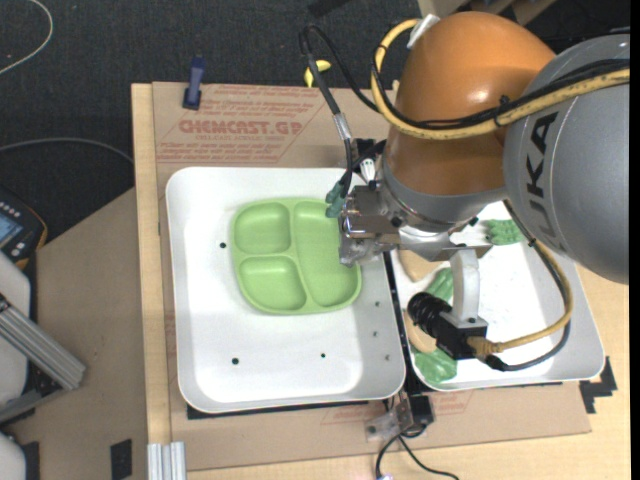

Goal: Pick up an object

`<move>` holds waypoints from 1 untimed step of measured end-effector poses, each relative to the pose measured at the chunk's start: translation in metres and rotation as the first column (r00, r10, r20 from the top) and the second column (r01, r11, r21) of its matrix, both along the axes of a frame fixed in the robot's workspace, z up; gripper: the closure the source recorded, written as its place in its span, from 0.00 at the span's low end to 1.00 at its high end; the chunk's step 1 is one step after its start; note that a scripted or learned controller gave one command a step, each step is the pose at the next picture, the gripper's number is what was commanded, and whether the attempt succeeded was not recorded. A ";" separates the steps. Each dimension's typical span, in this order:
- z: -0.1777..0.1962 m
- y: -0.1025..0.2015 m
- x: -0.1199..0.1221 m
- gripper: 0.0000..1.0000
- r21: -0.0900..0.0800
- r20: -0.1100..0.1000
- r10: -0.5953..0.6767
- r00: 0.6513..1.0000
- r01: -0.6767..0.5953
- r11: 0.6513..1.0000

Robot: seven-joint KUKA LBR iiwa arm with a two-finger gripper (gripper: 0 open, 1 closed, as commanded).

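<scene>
Green tray (290, 258) flat in left bin (200, 268), gripper (352, 230) over its right edge. Finger state: cannot tell. Centre on the rim; descend squarely before closing.

Grey arm (585, 158), orange band (470, 88), yellow-black cables (520, 343)

Two white bins sitting side by side: left bin (200, 298), right bin (570, 338). One green divided tray (290, 258) lying in left bin. Green pieces showing in right bin, partly hidden, count unclear.
</scene>
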State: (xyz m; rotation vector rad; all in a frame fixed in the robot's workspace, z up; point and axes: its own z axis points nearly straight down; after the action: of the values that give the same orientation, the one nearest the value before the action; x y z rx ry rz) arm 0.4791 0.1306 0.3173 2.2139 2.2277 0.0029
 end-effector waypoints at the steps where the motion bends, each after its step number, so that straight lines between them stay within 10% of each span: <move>1: 0.138 -0.080 0.007 1.00 0.001 0.017 -0.014 1.000 0.014 1.000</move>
State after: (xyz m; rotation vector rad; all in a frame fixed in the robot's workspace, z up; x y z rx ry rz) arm 0.4857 0.0510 0.4550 2.2209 2.2041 0.0222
